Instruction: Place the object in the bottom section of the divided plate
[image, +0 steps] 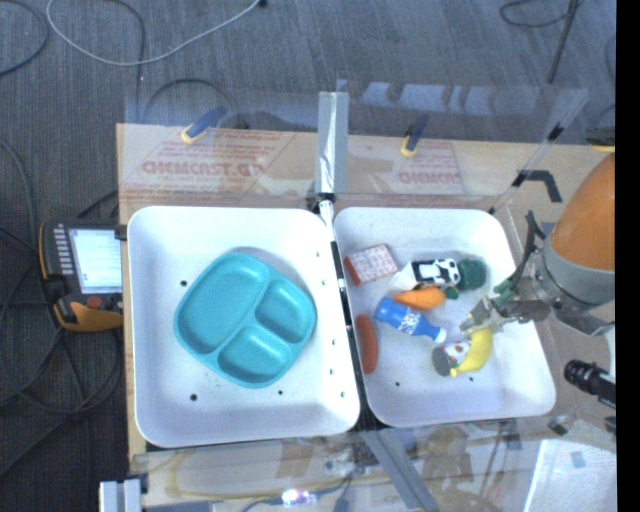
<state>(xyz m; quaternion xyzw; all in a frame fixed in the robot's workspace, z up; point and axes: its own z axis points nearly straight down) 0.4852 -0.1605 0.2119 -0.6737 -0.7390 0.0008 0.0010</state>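
Gripper (492, 312) — fingers indistinct — hangs over banana (477, 352), which is partly hidden.

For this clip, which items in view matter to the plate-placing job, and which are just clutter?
Belongs to the job:
- divided plate in the left bin
- gripper, over the right bin
- banana, the toy nearest the gripper and so probably the object meant

Just lying about:
- carrot
- blue bottle
- black-and-white toy
- patterned block
- sausage
- handheld controller left of the bench
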